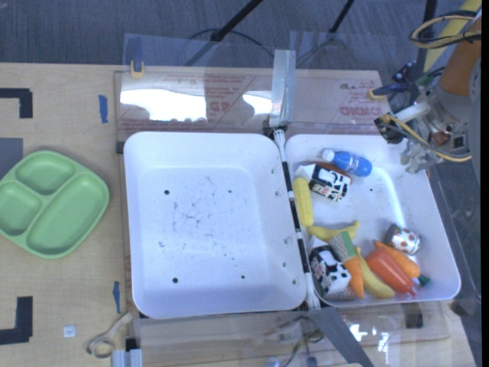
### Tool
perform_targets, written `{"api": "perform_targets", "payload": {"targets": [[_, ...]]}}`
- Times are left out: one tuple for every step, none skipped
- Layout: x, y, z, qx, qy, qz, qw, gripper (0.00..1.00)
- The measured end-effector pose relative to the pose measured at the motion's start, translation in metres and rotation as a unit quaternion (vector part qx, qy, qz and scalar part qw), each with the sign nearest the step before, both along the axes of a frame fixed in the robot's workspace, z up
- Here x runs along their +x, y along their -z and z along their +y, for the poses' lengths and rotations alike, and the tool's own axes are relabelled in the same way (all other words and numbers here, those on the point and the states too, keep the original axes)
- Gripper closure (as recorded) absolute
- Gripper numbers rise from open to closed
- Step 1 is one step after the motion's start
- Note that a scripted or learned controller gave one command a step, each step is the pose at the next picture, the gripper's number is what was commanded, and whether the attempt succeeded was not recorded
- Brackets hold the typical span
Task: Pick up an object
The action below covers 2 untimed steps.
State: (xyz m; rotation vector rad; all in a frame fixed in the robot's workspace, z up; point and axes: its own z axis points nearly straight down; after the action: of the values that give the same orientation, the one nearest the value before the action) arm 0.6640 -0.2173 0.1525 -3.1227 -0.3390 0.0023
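Note:
The right bin [428, 205] holds several toy items. A blue bottle [349, 163] lies at its far side, with a black-and-white carton [330, 182] just in front of it. A yellow corn cob [303, 201] lies along the left wall and a banana [334, 231] sits mid-bin. At the near end are a cow-patterned carton [329, 270], a carrot [354, 270], an orange pepper [390, 270] and a small can [403, 241]. My gripper [416, 157] hangs over the bin's far right corner, apart from all of them, with nothing seen in it.
The left bin [153, 159] lies beside the right one, parted by a black divider [290, 197]. A green sectioned plate [50, 202] rests on the bench at far left. Clear panels [229, 90] stand behind the bins. Cables [428, 33] loop near the arm.

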Motion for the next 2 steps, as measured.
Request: {"api": "perform_targets", "payload": {"targets": [[0.001, -0.011, 0.0, -0.0001, -0.001, 0.0, 1.0, 1.0], [0.001, -0.021, 0.001, -0.0002, -0.002, -0.001, 1.0, 1.0]]}}
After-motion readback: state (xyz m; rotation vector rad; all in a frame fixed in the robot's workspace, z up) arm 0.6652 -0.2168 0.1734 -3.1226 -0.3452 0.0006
